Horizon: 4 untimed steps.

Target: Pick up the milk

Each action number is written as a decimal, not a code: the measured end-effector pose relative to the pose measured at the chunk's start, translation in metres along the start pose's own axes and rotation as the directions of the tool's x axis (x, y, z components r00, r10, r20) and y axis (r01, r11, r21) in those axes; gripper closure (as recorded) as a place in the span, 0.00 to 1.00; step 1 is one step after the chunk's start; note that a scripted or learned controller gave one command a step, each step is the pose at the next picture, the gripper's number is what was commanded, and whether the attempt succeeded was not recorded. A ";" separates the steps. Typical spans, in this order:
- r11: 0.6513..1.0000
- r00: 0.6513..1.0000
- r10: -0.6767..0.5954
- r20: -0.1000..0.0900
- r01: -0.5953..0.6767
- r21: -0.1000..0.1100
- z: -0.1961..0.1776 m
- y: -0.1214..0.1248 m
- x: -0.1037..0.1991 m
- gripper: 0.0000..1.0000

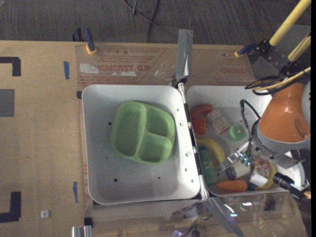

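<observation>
Crowded right bin (217, 91) hems the end effector (237, 160); its grip state is unclear.

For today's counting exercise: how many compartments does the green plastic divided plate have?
3. The green plastic divided plate, lying in the left shallow white bin, has one long compartment on its left side and two smaller ones on its right, upper and lower.

Glossy green plastic tray (143, 132) in smooth white bin (98, 147), seemingly on matt cardboard (128, 65).
</observation>
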<state>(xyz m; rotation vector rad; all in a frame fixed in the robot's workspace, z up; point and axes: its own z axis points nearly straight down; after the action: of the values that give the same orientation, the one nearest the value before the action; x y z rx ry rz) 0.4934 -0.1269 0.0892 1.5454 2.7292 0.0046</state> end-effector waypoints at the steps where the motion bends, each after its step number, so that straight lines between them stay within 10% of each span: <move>1: 1.000 1.000 0.006 0.014 -0.005 -0.010 -0.011 0.001 -0.005 1.00; 2: 0.965 0.965 0.264 0.005 -0.264 -0.006 -0.001 0.019 -0.085 1.00; 3: 0.965 0.965 0.263 0.002 -0.263 -0.003 0.001 0.018 -0.084 0.00; 4: 0.922 0.922 0.387 0.005 -0.387 -0.001 0.002 0.050 -0.103 0.00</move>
<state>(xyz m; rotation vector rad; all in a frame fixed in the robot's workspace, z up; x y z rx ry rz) 0.5892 -0.1895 0.0881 2.0519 2.3670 0.0026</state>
